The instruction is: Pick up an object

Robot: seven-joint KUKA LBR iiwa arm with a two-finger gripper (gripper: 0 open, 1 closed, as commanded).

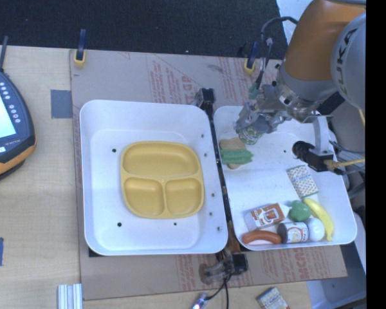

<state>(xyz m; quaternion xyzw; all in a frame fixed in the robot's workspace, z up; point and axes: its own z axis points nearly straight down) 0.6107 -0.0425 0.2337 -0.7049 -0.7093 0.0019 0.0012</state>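
My gripper (252,132) hangs over the far left corner of the right bin (270,172), low above the bin floor. Just below and left of it lie a tan round piece (231,145) and a green item (237,158), both against the bin's left wall. A checkered packet (302,181) lies at the right side. Along the near edge sit a small carton (265,215), a sausage (262,238), a little bottle (294,232), a green ball (300,211), a banana (322,217) and a white egg (316,229).
The left bin (96,172) holds a yellow divided plate (162,177). A handheld pendant (3,124) rests at the bench's far left. Clamps (80,53) pin the cardboard at the back edge.
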